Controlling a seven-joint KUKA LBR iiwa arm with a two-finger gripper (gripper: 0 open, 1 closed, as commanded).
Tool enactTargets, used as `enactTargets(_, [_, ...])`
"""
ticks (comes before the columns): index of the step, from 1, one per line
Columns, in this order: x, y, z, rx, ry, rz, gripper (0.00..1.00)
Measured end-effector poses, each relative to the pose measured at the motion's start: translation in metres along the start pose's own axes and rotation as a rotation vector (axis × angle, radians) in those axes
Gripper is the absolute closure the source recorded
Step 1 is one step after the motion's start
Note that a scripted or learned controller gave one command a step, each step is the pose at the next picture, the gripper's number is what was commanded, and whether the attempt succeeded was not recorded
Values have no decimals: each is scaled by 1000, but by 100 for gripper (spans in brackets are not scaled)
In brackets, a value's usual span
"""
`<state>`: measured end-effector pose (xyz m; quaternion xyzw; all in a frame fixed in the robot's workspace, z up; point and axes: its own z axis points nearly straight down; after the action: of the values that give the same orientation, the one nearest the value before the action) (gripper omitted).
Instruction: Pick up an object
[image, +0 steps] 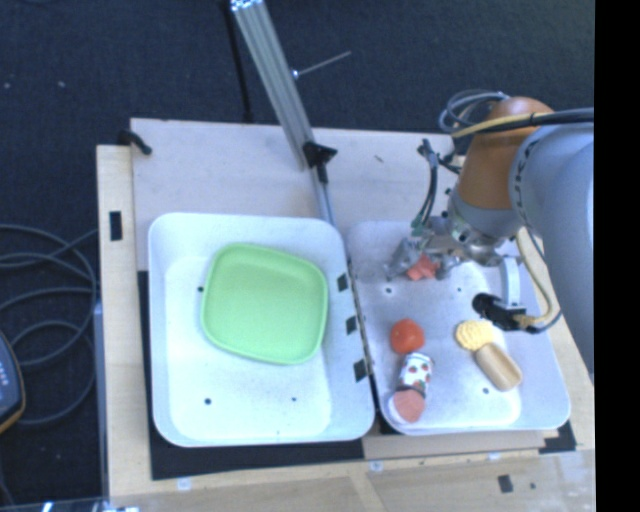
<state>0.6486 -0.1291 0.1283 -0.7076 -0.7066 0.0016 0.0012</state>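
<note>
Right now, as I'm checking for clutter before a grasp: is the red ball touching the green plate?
Apart. The camera view shows the red ball in the right bin and the green plate in the left bin, the bin walls between them.

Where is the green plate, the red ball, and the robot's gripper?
green plate (265, 302), camera view, on the middle of its flat face.
red ball (406, 335), camera view, on its top.
gripper (424, 262), camera view, between its fingertips, low in the right bin.
</note>
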Motion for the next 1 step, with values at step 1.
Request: enactTargets(1, [0,1,-14,-6,1,0,100])
